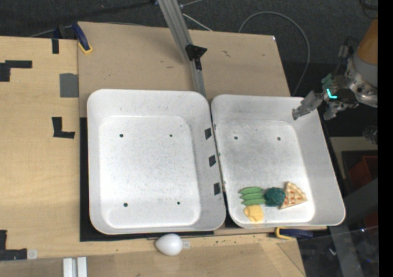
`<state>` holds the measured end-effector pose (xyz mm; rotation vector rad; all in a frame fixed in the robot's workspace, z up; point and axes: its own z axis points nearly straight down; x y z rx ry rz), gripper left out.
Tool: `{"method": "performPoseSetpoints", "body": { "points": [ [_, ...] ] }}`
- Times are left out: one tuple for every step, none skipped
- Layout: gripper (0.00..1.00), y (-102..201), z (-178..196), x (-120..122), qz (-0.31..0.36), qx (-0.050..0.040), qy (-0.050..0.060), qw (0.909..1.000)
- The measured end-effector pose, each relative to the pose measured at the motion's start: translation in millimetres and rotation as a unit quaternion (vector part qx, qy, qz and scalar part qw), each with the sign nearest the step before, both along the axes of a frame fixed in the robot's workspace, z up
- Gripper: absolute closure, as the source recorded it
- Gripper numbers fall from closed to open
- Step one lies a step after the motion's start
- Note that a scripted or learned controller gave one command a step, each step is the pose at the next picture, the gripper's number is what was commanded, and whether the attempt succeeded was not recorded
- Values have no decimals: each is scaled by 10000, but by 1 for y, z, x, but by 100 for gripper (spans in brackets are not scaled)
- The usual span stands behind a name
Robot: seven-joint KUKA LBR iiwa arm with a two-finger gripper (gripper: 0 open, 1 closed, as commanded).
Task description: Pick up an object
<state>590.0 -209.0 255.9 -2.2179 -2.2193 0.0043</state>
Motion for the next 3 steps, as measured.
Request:
{"method": "performPoseSetpoints", "body": {
  "points": [
    [0,0,2,1,6,-8,-18,10000],
    [0,7,-60,-2,5,2,14,10000],
    [0,11,-116,7,10,-2,8,10000]
  ]
}}
